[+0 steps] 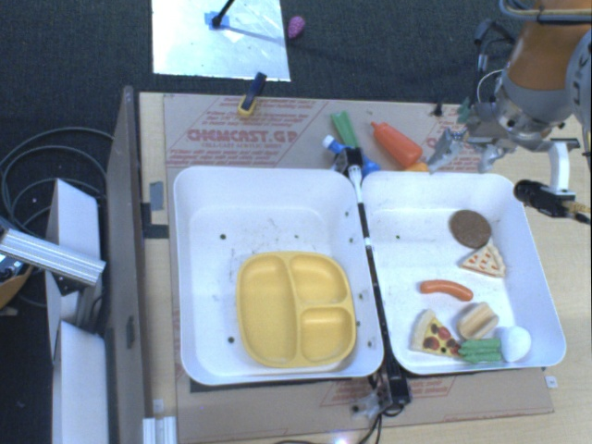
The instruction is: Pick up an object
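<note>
The arm (546, 35) is cut off by the top and right edges. Its gripper (467, 141) is blurred, too small to read. The white egg (514, 342) hides part of the green beans (481, 350). Cables (37, 169) leave the left edge.

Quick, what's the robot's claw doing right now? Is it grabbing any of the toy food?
Gripper: up past the back edge of the right bin, above the bench; whether it is open or shut cannot be told, and no toy food is seen in it.
</note>
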Controlling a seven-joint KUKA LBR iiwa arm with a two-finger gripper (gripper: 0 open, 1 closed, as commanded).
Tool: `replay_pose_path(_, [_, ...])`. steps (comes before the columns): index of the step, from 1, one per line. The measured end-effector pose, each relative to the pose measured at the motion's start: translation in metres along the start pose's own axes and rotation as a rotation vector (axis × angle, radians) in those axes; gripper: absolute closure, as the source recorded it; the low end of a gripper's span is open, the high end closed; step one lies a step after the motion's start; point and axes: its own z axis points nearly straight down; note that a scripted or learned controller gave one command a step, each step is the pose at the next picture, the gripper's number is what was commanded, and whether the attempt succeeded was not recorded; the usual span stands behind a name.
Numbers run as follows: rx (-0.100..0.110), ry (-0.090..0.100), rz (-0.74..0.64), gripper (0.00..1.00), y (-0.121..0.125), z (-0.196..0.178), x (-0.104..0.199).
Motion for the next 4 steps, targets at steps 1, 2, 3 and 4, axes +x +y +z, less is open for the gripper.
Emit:
replay_pose_path(1, [0.007,0.0,0.009,0.0,-0.002,0.095,-0.093])
replay_pose_path(2, [0.008,0.002,0.003,0.0,-0.037,0.157,-0.085])
replay_pose_path(3, [0.002,-0.001,0.002,0.0,-0.047,0.145,-0.092])
replay_pose_path(4, [-0.004,-0.003,-0.002,0.0,-0.036,0.164,-0.092])
